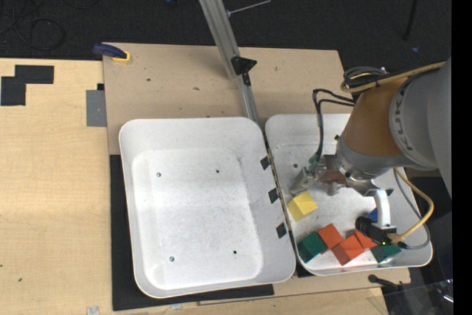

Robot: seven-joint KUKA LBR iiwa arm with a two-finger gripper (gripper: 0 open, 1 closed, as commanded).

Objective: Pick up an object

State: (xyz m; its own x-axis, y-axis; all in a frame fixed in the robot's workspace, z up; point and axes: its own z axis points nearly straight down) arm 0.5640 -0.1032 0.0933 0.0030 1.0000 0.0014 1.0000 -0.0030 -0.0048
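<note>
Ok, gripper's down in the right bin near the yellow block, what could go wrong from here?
1. The gripper sits just above the yellow block, not clearly centred on it, so a close may clip an edge and push it away.
2. The yellow block lies near the right bin wall by the divider, so a finger could catch that wall.
3. The orange blocks and green block are crowded together, so a try there may nudge neighbours.
</note>
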